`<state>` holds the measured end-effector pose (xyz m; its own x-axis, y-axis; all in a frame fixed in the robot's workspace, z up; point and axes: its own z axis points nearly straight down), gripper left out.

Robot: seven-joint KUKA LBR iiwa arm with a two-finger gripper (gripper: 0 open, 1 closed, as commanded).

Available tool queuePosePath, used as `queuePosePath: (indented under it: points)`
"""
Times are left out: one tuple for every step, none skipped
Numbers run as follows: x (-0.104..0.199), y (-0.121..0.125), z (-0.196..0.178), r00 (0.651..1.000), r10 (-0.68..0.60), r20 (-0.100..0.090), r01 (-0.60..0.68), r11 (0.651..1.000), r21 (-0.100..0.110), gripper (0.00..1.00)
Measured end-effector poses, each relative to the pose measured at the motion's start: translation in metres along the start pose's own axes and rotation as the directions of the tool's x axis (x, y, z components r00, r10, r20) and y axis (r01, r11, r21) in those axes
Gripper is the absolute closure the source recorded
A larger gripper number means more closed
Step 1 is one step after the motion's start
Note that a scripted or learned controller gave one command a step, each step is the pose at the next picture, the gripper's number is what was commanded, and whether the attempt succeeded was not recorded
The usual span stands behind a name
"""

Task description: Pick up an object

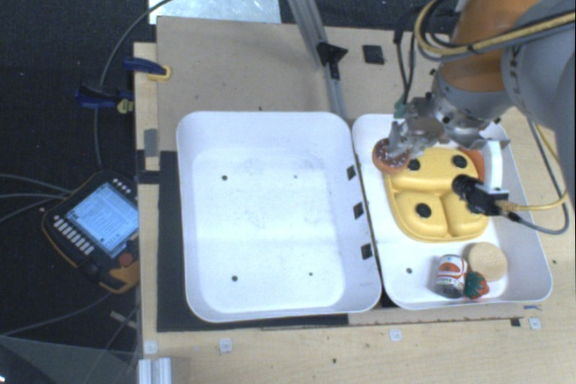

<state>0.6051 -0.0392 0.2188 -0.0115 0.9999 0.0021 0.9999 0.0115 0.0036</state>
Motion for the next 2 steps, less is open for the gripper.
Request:
queuePosePath:
  points:
    - [0.06,0.022,-0.002,1.0,0.0,-0.001,0.0,1.0,0.0,1.0]
    - [0.106,0.035,0.003,1.0,0.002,0.0,-0.002,1.0,0.001,1.0]
